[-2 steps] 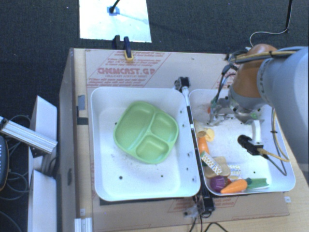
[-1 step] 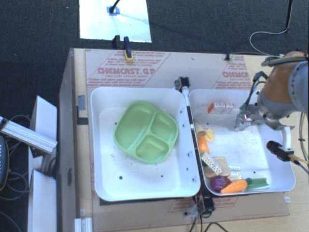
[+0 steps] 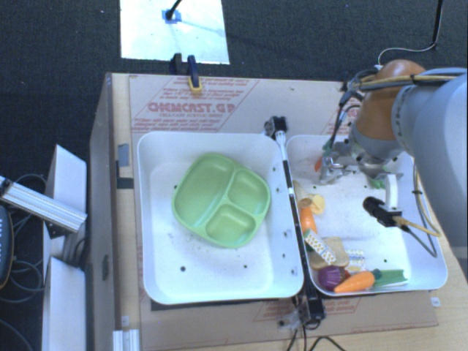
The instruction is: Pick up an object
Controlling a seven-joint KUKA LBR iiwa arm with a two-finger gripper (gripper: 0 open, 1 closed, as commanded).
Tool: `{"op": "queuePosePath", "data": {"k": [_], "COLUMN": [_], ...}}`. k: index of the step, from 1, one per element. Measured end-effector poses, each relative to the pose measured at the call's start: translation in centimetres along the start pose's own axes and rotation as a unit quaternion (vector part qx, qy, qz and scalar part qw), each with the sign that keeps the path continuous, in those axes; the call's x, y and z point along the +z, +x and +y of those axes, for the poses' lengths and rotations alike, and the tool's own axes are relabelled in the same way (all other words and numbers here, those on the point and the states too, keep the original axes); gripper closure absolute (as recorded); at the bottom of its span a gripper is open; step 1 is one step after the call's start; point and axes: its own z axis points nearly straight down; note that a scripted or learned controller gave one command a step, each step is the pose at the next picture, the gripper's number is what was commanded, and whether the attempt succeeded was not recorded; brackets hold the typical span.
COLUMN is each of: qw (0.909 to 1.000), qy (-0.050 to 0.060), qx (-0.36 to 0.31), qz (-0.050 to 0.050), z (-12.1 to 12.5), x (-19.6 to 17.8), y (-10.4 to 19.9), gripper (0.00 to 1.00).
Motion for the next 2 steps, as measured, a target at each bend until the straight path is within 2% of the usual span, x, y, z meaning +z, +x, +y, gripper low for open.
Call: {"op": "queuePosePath", "data": {"k": [1,2], "qw": [1.0,1.0], "qy": [0.0,0.006], "qx": [0.002,0.0], "qz": [-0.002,0.0], "z": [1.0,2.7], "x": [-0.1,0.0], "y": [-9.0,-4.2], "gripper": [0.0,0.0]}}
